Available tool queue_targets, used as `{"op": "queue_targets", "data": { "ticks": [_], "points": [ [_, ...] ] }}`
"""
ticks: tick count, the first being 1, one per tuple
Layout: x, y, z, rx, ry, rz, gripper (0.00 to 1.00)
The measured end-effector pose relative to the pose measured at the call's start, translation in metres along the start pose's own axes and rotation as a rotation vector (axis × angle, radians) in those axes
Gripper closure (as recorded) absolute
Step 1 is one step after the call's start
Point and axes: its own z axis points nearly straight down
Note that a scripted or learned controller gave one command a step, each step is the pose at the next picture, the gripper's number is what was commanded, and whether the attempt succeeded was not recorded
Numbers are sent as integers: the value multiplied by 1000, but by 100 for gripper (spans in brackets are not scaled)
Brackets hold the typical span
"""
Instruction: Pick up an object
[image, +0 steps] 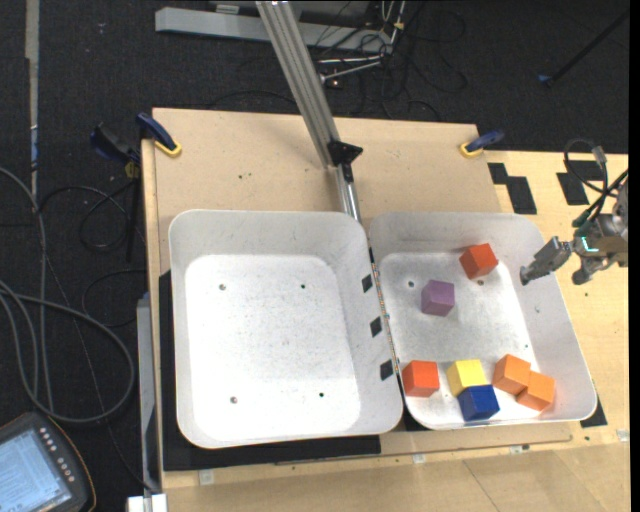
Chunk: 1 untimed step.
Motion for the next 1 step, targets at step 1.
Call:
{"op": "queue_targets", "data": {
  "ticks": [1],
  "points": [
    [0, 1, -2, -4, -1, -1, 0]
  ]
}}
